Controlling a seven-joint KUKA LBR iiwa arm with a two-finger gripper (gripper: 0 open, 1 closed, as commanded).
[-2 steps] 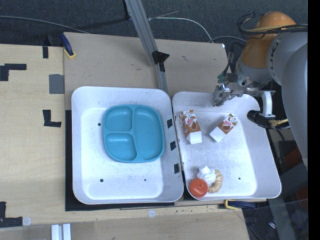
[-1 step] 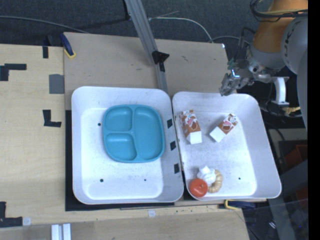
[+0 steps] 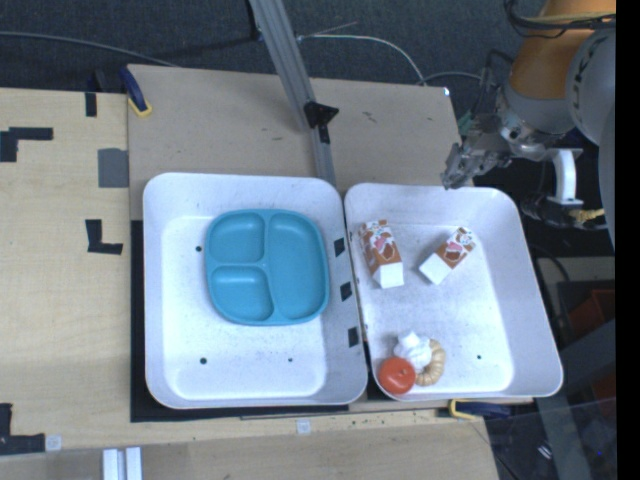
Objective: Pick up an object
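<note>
The gripper (image 3: 456, 173) hangs just over the far rim of the right bin (image 3: 530, 298), up at about one o'clock in the camera view, and from this angle I cannot tell how it is set; nothing is visible in its grasp. The arm (image 3: 560, 53) comes in from the upper right, orange band showing above the wrist. Down in the right bin, two small cartons: the larger carton (image 3: 381, 252) lies near the bin's left wall, the smaller carton (image 3: 447, 255) sits tilted at its three o'clock, a little apart. At the bin's six o'clock corner a red ball (image 3: 396, 375) touches a white-and-tan toy (image 3: 422, 356). Over in the left bin (image 3: 170, 298), a blue divided plate (image 3: 267, 266) rests flat. Both bins sit side by side on the table (image 3: 60, 268).
</note>
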